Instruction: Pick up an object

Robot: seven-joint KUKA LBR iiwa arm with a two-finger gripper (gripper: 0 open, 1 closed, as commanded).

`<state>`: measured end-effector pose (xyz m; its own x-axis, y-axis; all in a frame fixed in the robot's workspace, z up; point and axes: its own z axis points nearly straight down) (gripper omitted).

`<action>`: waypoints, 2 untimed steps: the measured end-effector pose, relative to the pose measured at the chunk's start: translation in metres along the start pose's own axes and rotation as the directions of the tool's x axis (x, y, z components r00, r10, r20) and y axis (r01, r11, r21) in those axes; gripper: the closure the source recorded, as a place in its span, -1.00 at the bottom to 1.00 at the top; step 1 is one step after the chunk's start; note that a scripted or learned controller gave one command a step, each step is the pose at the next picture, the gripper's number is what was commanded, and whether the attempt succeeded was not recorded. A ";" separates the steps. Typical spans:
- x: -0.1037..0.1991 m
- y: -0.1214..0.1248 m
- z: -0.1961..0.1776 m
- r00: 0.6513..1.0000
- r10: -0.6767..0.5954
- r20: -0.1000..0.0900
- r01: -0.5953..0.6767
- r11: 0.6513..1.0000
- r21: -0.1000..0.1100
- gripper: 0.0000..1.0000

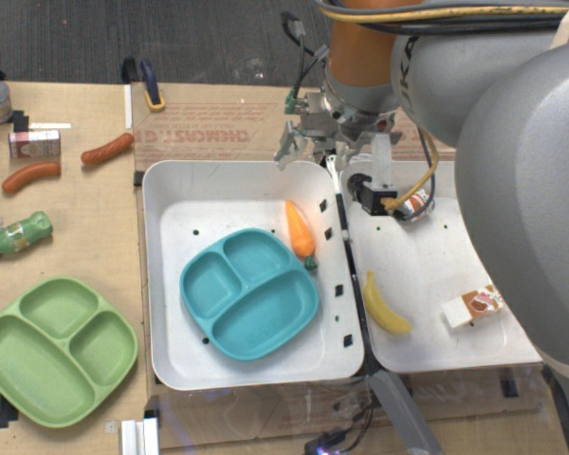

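Carrot (300, 229), orange with a green stub at its near end, lies in the left bin (161, 282) near the right wall, its near end touching the far right corner of a teal tray (251, 294) with three compartments. Right bin (512, 344) holds a banana (383, 308) near its left wall and a small white and brown carton (472, 308) well to the right of the banana. Arm (512, 140), grey with an orange band, enters from the right and hangs over the far end of the divide between the two bins. Gripper (334, 154) sits at the far rim, above the seam where the bins meet; whether it is open or closed cannot be told, and nothing is seen held in it. A dark cabled part (398, 202) with orange wire hangs just below the wrist over the far part of the right bin. On the bench left of the bins: a green tray (57, 349) at the near left, a green bottle (17, 235) lying on its side, two sausages (30, 175) (106, 149), and a small box (33, 142) at the far left. A cardboard sheet (209, 121) lies beyond the left bin.
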<state>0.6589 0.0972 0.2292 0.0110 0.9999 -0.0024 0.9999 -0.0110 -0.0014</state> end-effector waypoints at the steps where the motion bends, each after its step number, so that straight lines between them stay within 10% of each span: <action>1: 0.015 -0.087 0.130 0.998 -0.062 -0.002 0.062 0.998 0.001 -1.00; 2: -0.061 -0.076 0.050 0.993 -0.117 -0.001 0.117 0.993 0.002 -1.00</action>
<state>0.5821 0.0371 0.1797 -0.1062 0.9943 -0.0011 0.9943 0.1061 -0.0038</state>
